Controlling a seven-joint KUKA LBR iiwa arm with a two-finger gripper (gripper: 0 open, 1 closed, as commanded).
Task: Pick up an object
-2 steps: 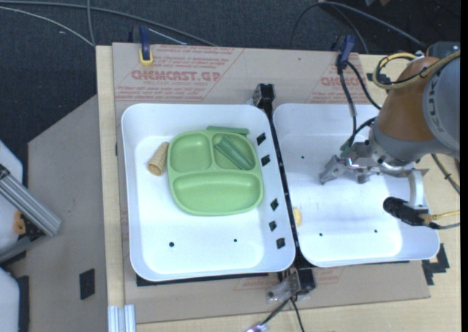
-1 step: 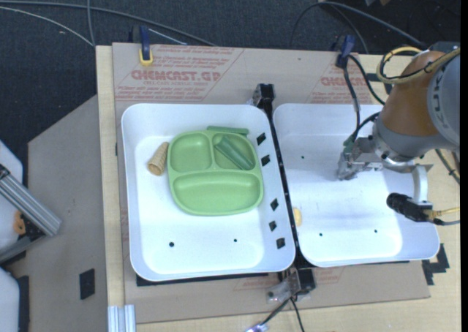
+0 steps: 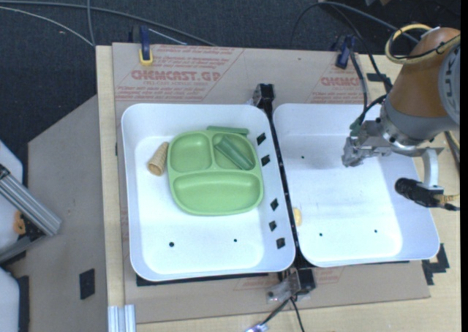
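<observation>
A green divided plate [image 3: 213,173] sits in the middle of the left bin [image 3: 146,250], holding a green pod-shaped piece [image 3: 234,152] in its upper right compartment, with a tan cone [image 3: 157,159] lying just beside the plate's left edge. To the plate's right, the gripper [image 3: 355,153] hangs low over the upper part of the right bin [image 3: 365,243]; whether it is released or clenched cannot be told.
</observation>
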